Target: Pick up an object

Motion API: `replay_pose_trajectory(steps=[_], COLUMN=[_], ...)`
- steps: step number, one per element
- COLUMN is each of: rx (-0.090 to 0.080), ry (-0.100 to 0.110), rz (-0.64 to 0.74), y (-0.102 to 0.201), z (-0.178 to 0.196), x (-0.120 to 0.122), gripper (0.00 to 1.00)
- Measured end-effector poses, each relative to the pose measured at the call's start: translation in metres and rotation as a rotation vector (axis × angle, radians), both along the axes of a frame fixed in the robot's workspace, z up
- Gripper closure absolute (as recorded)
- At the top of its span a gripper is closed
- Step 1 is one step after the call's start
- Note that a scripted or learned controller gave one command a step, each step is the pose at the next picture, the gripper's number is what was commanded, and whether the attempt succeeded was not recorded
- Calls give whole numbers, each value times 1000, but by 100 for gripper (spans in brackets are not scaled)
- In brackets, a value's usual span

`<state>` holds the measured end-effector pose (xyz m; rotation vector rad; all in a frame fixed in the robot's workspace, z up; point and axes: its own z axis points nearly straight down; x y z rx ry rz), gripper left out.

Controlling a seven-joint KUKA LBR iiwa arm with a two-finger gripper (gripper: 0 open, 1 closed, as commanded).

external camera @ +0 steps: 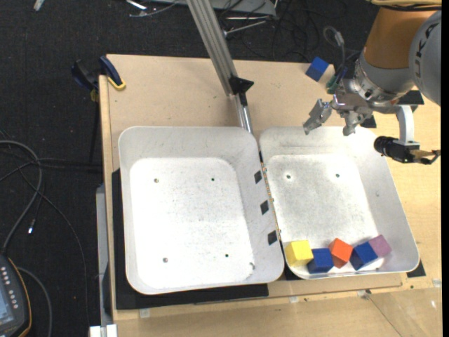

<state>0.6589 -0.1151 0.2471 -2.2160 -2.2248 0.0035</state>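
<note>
Even overhead light, bright on white bins [189,209], floor [42,83] dark; soft short shadows, slight grain, arm [403,27] edges mildly blurred.

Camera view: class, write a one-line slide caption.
Open claw hovers above the right bin's far edge; five coloured blocks huddle in its near corner.

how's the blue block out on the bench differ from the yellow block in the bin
The blue block sits alone on the bare wooden bench, behind the right bin; the yellow block lies inside that bin, at its near edge, touching another blue block. They differ in colour. Both look like small cubes of similar size.
</note>
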Motion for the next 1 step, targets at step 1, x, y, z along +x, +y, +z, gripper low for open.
replay_pose_trajectory(steps=[1], rx=[3], ry=[4], rz=[3], y=[45], z=[-55], x=[-10], gripper=[0])
